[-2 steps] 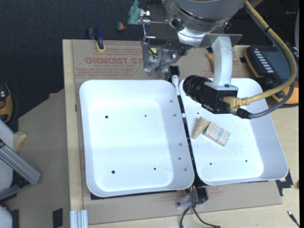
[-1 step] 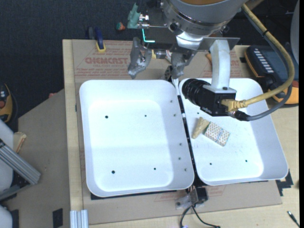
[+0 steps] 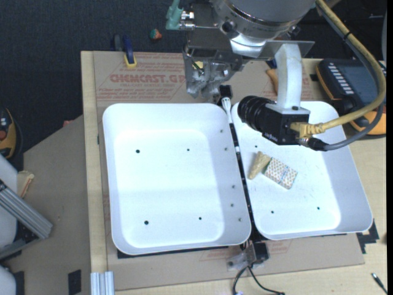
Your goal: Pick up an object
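- You see the gripper [image 3: 209, 78] beyond the far rim of the left bin [image 3: 123, 165], near its far right corner, over the bench board [image 3: 147, 78].
- Whether its jaws are apart or together you cannot tell.
- You find the patterned packet [image 3: 281, 174] in the right bin [image 3: 344, 195], right of the seam between the bins.
- A tan piece [image 3: 258, 165] lies touching the packet's left end.
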You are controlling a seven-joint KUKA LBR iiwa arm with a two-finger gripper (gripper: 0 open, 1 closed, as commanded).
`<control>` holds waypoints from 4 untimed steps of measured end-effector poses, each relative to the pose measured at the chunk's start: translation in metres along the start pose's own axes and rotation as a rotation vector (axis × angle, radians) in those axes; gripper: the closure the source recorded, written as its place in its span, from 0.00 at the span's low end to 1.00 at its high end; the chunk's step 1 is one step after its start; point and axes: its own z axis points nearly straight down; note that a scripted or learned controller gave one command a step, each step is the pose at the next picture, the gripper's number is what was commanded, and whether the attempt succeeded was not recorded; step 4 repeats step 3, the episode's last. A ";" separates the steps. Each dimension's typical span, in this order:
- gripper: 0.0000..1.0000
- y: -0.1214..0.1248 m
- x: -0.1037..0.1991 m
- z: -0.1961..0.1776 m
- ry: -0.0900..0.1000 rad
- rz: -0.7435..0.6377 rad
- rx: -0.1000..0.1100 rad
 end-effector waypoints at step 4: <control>0.00 0.000 0.001 -0.010 0.001 -0.001 -0.001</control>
